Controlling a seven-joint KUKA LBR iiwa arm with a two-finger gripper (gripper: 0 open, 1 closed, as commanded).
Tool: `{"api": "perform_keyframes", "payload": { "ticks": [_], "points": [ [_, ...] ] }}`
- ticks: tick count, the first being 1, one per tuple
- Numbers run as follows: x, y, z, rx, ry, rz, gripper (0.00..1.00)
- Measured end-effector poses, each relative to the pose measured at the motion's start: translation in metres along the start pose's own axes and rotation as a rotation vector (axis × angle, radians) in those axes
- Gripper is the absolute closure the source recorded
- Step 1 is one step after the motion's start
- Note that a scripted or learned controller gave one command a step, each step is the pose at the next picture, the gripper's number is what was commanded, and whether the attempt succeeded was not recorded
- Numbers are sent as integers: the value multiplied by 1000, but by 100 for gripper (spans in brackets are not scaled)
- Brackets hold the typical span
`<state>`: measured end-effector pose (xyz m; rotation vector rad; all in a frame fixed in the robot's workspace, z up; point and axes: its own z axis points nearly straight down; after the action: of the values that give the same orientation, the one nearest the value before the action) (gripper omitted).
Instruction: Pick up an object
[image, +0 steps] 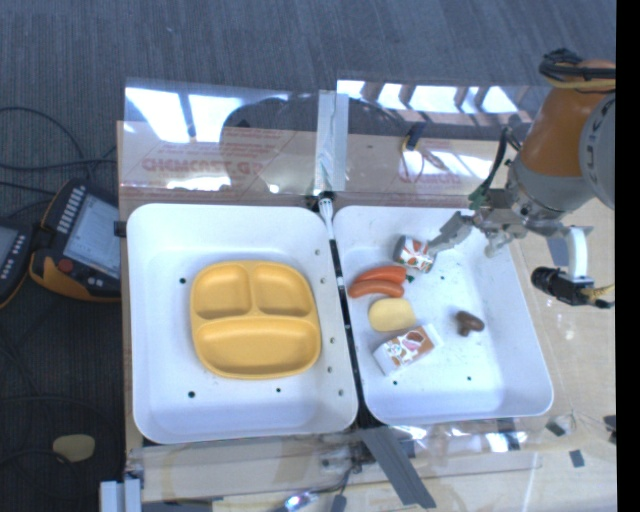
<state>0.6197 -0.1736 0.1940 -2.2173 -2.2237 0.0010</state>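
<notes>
Reaching in from the right, my claw hangs over the far part of the right bin, just beside a small red-and-white packet that sits at the far end of the cluster of things. One finger slants down toward that packet, but whether the fingers are spread or pressed together I cannot tell from this angle, and I see nothing between them, so I judge that I hold nothing yet.

The pick is therefore not done. All the candidates lie in the right bin: the packet, an orange sausage just nearer and to its left against the bin's left wall, a yellow lump like a potato touching or almost touching the sausage, a second red-and-white packet nearer again, and a small brown piece apart to the right. The left bin bears a yellow divided tray, well apart from my claw.

What is left, as I judge it: descending onto the far packet, closing, and lifting.
</notes>
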Motion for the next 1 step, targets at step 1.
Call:
{"api": "perform_keyframes", "payload": {
  "ticks": [1],
  "points": [
    [16, 37, 106, -8, -7, -91, 0]
  ]
}}
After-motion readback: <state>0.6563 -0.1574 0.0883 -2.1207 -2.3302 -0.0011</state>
